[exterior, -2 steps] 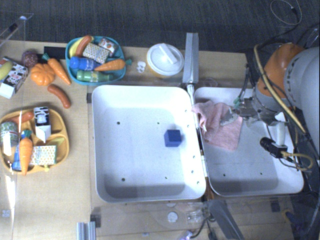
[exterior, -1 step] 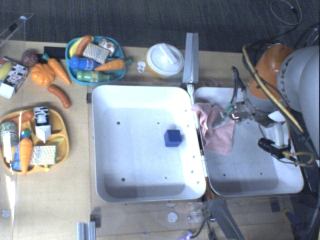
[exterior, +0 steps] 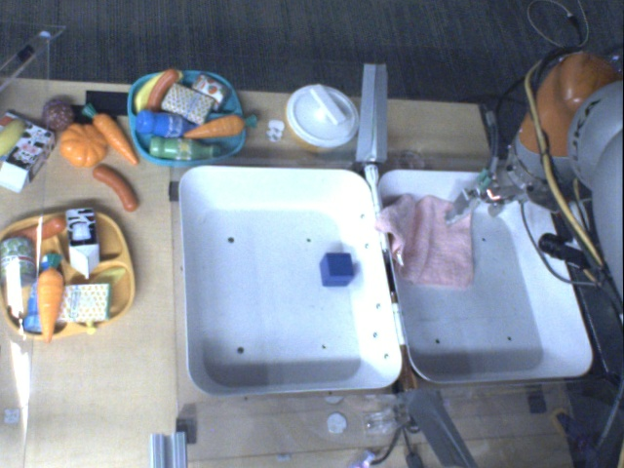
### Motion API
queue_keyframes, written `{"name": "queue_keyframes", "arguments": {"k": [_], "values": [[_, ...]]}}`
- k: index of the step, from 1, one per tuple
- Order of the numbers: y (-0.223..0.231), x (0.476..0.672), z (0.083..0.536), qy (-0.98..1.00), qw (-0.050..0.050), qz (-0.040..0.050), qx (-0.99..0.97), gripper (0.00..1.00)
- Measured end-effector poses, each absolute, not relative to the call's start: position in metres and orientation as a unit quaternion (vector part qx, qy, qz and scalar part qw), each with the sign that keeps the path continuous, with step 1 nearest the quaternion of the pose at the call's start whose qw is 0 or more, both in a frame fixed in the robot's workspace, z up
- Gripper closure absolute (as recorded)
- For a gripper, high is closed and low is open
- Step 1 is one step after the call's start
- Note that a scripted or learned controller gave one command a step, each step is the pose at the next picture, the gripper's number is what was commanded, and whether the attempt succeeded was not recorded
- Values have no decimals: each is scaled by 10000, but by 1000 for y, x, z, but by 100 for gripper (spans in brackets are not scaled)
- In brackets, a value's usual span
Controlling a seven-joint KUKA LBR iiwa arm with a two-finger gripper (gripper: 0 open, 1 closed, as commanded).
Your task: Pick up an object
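Note:
A small blue cube [exterior: 337, 268] lies right of the middle of the left bin [exterior: 224, 349]. A pink cloth [exterior: 434, 242] lies crumpled in the upper left part of the right bin [exterior: 507, 349], with one edge draped over the divider between the bins. My gripper [exterior: 472, 201] hangs at the far side of the right bin, right at the cloth's upper right corner. The grey arm with its orange band [exterior: 570, 91] reaches in from the right. Whether the gripper touches the cloth I cannot tell.
Left of the bins stand a blue bowl [exterior: 185, 117] of toy food and a yellow plate [exterior: 68, 276] with cartons and a carrot. A toy pumpkin [exterior: 81, 144] and a sausage [exterior: 117, 187] lie loose. A white lidded bowl [exterior: 323, 115] and a metal post [exterior: 370, 115] stand behind the bins.

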State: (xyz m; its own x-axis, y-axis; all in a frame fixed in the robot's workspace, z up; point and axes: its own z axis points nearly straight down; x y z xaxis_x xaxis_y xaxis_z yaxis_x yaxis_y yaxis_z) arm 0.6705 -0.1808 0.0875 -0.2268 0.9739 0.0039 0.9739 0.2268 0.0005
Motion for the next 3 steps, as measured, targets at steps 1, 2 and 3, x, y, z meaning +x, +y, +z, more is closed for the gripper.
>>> {"name": "queue_keyframes", "arguments": {"k": [1,2,3], "values": [[-174,605,90,-8323,-57,-27,-5542,0],[-136,589,90,-8635,-68,-29,-5043,0],[-135,592,102,-8633,-99,-47,-5046,100]]}}
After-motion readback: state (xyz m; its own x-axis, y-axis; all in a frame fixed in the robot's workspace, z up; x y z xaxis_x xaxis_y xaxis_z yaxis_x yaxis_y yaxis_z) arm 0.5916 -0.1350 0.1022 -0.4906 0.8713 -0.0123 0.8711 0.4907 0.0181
